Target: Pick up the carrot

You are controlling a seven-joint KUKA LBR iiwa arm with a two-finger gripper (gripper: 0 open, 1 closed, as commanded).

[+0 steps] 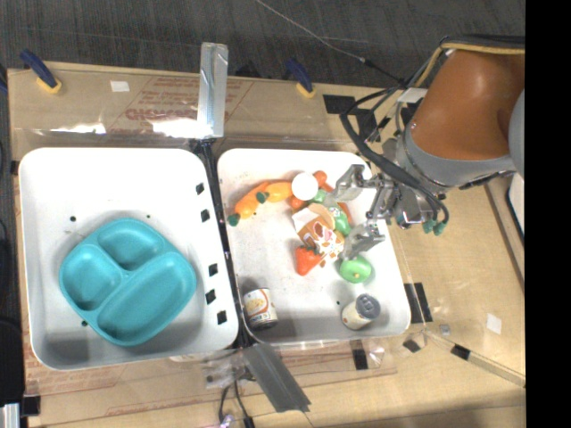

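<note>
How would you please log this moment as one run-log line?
carrot: right bin, upper left, not held | pincer: open, over right side | teal plate: left bin

We see our grey arm [464,105] reach in from the right, its orange band up high. Our gripper [357,208] hangs low with its two fingers [351,179] spread wide apart, holding nothing.

The arm [468,87] is cut off at the view's right. The gripper [361,208] covers part of the green apple [356,268] and the toys beneath it — those can't be identified. The small can's [258,307] label is too small to read.
</note>
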